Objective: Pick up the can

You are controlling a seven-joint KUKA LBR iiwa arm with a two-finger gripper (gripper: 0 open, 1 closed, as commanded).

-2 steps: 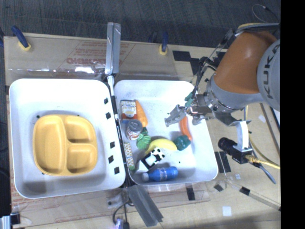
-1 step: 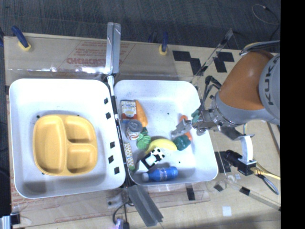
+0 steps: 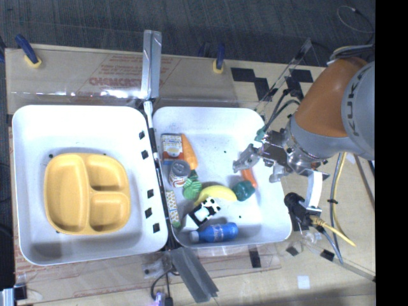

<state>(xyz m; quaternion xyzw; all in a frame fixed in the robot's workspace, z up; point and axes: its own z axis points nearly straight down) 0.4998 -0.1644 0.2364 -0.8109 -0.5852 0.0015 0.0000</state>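
Left bin (image 3: 25, 171): holds a yellow compartment tray (image 3: 87, 192).
Right bin (image 3: 210, 116): holds the clutter and the gripper.
Arm (image 3: 331, 107): grey with an orange band; letters "KU" readable on its casing.
Gripper (image 3: 247, 164): over the right bin's right half; whether its fingers are apart or closed, I cannot tell.
Banana (image 3: 217, 192): mid-bin, beside a blue bottle (image 3: 217, 233).
Can (image 3: 180, 173): upright near the bin's left wall, well left of the gripper; label unreadable.
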